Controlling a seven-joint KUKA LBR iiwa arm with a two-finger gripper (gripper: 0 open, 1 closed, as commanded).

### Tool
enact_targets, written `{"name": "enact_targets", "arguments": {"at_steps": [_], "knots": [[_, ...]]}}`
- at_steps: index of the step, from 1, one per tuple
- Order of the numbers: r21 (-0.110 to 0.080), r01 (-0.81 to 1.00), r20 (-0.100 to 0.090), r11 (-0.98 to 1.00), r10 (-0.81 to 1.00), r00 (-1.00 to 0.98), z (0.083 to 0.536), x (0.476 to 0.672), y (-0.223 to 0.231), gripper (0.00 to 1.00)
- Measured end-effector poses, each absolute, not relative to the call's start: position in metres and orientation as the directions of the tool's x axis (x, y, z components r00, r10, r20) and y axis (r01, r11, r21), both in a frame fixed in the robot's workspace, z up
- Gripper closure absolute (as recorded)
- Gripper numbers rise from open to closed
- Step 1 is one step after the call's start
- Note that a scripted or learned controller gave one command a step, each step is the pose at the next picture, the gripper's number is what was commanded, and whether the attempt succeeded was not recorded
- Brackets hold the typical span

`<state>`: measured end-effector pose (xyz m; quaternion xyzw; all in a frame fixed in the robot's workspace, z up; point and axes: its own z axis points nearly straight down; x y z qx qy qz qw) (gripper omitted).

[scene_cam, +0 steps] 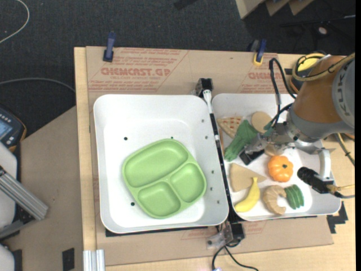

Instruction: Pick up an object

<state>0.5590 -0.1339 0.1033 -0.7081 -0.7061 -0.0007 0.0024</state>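
The right bin (pixel 333 209) holds several toy foods. Among them are a green leafy piece (pixel 240 140), a waffle-patterned wedge (pixel 230 125), a tan round cookie (pixel 259 120), an orange pumpkin (pixel 280 168), a pale cheese wedge (pixel 241 177), a banana (pixel 249 196), a tan bread ring (pixel 274 199) and a small green ribbed piece (pixel 294 196). My gripper (pixel 263 145) is down in this bin, between the green leafy piece and the pumpkin, with the arm covering its upper part.
A green three-section plate (pixel 163 177) lies in the left bin (pixel 113 123). The divider wall between the bins (pixel 217 145) runs just left of the toy foods. Two clamps (pixel 109 47) hold the cardboard at the back.
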Motion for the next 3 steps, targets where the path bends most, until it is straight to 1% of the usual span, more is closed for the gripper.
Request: {"name": "enact_targets", "arguments": {"at_steps": [1,2,3], "knots": [[0.033,0.999,-0.010,-0.006,1.000,0.007,0.096,0.518,-0.129,0.00],[0.007,1.000,0.003,0.010,1.000,-0.010,0.190,0.479,-0.020,0.00],[0.004,1.000,0.000,-0.001,1.000,0.001,0.195,0.480,-0.027,1.00]]}}
